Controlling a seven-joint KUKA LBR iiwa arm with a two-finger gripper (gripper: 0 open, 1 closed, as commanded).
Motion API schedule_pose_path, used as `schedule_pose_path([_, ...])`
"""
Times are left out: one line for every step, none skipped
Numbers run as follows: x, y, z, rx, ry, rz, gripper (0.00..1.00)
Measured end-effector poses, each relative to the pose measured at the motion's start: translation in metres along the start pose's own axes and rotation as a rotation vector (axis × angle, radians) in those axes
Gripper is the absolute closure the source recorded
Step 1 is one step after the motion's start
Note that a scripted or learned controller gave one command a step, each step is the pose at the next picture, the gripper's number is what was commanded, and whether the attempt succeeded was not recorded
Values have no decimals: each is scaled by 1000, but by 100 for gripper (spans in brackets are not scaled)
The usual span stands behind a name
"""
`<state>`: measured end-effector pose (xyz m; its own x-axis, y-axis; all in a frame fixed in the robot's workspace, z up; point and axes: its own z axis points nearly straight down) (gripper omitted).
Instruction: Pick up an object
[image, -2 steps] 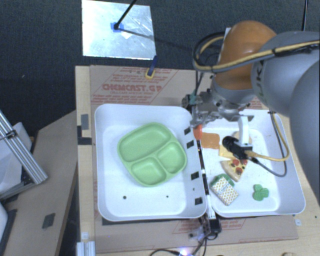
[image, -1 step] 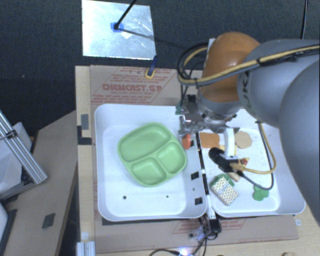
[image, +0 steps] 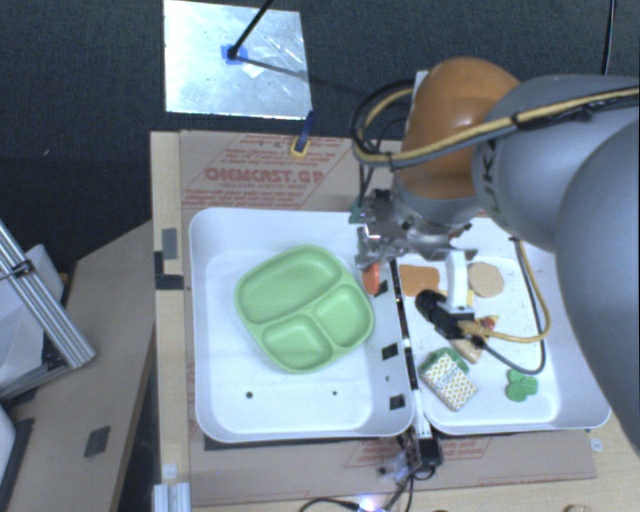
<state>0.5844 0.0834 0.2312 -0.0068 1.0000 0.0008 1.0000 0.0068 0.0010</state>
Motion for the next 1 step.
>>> schedule_pose_path([-8, 4, -2, 0, 0, 6, 100])
